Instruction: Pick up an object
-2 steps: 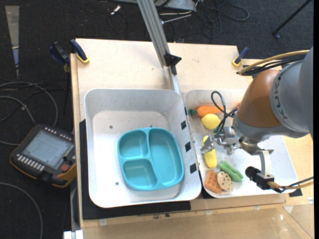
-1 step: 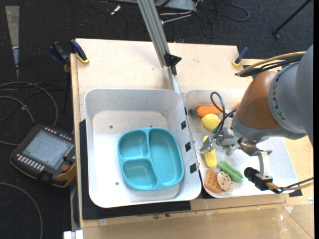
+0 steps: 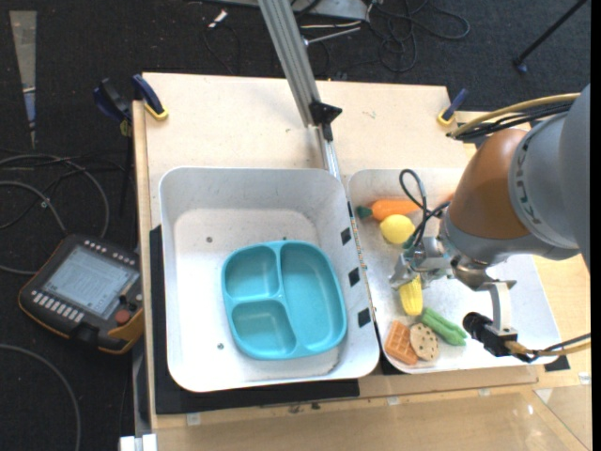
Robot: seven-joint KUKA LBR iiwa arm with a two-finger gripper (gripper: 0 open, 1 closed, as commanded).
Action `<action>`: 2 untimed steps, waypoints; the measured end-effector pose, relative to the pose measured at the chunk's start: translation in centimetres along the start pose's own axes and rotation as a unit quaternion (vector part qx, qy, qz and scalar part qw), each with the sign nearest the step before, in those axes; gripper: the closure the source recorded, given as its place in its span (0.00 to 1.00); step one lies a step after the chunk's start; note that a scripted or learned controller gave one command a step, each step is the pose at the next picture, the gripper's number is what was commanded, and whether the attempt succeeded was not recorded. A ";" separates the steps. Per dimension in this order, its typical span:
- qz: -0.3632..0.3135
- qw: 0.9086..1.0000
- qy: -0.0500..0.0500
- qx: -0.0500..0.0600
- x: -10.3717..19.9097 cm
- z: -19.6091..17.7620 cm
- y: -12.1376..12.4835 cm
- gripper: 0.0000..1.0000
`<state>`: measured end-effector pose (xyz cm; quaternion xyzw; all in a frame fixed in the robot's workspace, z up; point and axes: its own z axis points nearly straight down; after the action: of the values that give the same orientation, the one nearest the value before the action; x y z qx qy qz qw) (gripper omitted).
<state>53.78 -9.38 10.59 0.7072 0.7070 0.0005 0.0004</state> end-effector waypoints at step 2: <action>-0.002 1.000 -0.001 -0.002 0.0 -10.1 1.0 1.00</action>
<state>54.74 -9.33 20.74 0.7057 0.7085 0.0016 0.0023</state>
